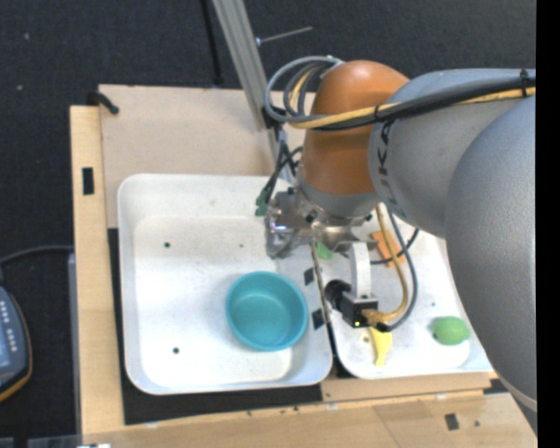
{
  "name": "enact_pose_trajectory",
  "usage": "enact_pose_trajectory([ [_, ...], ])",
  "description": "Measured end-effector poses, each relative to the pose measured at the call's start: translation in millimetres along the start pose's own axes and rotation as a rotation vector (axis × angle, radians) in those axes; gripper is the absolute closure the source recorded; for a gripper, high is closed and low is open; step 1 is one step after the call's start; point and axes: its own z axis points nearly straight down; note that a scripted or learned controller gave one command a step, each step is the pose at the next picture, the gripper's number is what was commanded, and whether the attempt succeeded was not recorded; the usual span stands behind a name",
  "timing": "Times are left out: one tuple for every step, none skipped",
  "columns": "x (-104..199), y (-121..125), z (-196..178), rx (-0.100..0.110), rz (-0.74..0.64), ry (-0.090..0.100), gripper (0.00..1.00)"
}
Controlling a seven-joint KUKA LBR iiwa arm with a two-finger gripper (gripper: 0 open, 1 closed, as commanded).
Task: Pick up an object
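The grey arm reaches in from the right, and its orange band sits over the seam between the two bins. Below the band, the pincer hangs over the far right part of the left bin, close to that bin's right wall. It points down and slightly to the left. From above I cannot tell how far open it is, and nothing can be seen in its grip.

A teal bowl stands upright in the left bin, mouth up, in the near right corner. It is nearer the camera than the pincer and apart from it. Being round, it has no long axis to speak of.

A green ball lies in the right bin near the front rim, beside the arm's grey bulk. To its left is a small yellow piece, curved and elongated. Its long axis runs roughly from far to near, and its near end narrows and points toward the front rim. The ball and the yellow piece lie apart.

Both bins rest on a tan surface
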Motion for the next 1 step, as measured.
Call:
enact_pose_trajectory([
  [-2.2,-0.2,-0.6,0.000,0.004,0.000,0.00],
])
